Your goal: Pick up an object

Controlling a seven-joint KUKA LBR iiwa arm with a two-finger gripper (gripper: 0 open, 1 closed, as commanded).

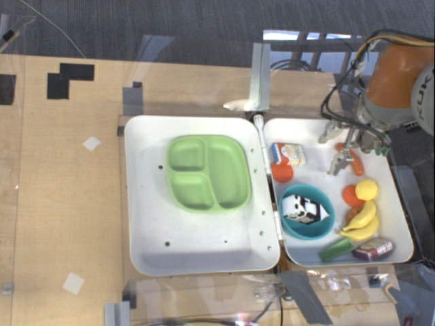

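My gripper (348, 160) hangs over the far right part of the right bin (402, 212), fingers spread open and pointing down. A small orange piece (355, 160) lies right under them; I cannot tell whether they touch it. Just in front of the gripper sit a yellow lemon (367, 189) and an orange fruit (349, 195). Further forward lie a banana (363, 223), a green cucumber (337, 250) and a purple packet (374, 250). A teal bowl (323, 228) holds a black-and-white thing. A white-and-orange carton (290, 155) and a red ball (282, 173) lie at the bin's left.
The left bin (146, 236) holds a green divided plate (207, 172). A metal post (261, 80) stands behind the wall between the bins. Cables (340, 94) trail off the wrist above the right bin's far edge.
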